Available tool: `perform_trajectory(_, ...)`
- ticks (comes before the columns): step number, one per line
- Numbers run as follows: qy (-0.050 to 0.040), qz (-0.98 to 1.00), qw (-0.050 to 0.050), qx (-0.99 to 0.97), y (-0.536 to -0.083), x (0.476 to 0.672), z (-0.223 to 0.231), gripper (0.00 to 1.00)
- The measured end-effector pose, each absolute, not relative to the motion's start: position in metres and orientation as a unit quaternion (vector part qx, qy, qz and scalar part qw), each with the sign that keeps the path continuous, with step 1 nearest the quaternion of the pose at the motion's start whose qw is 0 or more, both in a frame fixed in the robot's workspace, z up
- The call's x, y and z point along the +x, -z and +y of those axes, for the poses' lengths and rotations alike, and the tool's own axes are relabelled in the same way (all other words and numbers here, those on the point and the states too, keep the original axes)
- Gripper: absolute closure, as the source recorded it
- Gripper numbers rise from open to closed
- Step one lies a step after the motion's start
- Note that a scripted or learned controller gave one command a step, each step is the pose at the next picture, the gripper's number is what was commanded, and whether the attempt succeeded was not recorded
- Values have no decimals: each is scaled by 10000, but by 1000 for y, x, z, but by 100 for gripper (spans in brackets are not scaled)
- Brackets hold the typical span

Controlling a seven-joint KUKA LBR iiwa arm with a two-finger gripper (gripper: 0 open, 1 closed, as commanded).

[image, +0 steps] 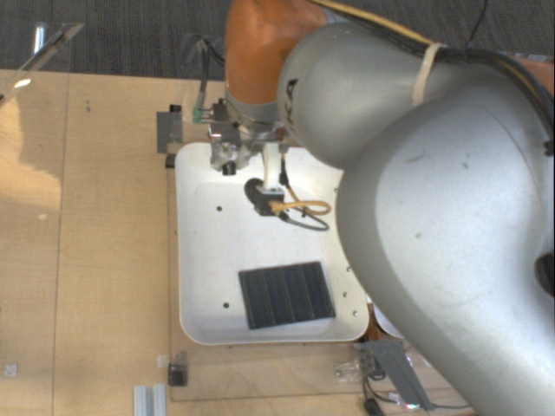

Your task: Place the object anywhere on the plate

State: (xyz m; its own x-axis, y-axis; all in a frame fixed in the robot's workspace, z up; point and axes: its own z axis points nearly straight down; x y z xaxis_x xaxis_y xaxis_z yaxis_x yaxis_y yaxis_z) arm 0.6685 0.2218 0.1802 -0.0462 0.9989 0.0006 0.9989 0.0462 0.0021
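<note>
Dark grey and ribbed, the slab (286,295) lies flat on the floor of the white bin (199,258), toward its near right corner and turned slightly askew. It is probably the object to be moved, though the view does not settle that. The gripper (228,159) hangs over the bin's far edge, well apart from the slab, and I cannot tell whether it is spread or pressed together. The slab is plainly not in its grip, so I judge that pickup, carry and placing are all left to do. The slab's near edge sits close to the bin's rim, leaving little room there. Bare white floor lies open to its left and toward the gripper. The arm (434,189) overhangs the bin's right side and covers the bench (87,232) beyond.
</note>
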Motion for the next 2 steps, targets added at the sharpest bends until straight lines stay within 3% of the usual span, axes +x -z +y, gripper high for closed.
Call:
perform_trajectory(1, -27, 7669, 16, 6418, -224, 669, 234, 100)
perform_trajectory(2, -47, 7685, 26, 6398, -236, 670, 236, 100)
